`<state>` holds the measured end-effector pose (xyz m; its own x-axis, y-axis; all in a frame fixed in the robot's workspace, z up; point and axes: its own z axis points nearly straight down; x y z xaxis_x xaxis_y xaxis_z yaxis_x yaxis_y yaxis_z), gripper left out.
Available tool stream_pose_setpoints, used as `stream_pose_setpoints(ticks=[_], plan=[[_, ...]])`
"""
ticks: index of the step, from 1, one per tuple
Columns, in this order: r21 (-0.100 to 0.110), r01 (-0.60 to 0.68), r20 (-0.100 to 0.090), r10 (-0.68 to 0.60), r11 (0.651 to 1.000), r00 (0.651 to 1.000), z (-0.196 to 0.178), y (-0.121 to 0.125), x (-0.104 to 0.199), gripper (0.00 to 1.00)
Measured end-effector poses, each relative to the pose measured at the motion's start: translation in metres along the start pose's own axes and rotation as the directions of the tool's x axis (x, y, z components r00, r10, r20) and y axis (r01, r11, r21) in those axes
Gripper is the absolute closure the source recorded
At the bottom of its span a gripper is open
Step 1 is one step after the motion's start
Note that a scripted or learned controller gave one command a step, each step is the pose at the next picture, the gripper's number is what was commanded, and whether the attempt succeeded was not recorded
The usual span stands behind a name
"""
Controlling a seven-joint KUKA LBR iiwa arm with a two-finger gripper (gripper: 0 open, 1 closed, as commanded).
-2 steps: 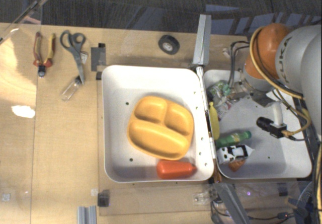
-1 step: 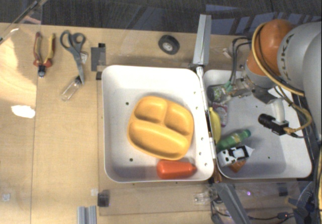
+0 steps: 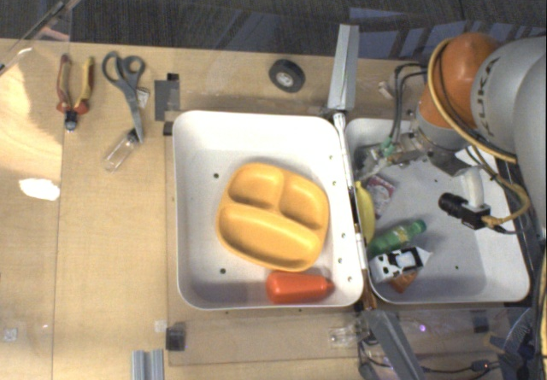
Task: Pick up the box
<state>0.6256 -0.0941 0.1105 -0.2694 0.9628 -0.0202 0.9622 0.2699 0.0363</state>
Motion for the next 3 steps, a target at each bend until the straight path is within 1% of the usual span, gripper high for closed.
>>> stream_pose_setpoints(ticks=[1, 2, 3], plan=[[0.032, -0.019, -0.018, 0.019, 0.999, 1.0, 0.011, -0.032, 0.013, 0.0], [0.024, -0.016, -0.016, 0.017, 1.0, 1.0, -0.001, -0.029, 0.013, 1.0], [0.024, 0.153, -0.022, -0.153, 0.988, 0.988, -0.123, -0.036, 0.053, 1.0]])
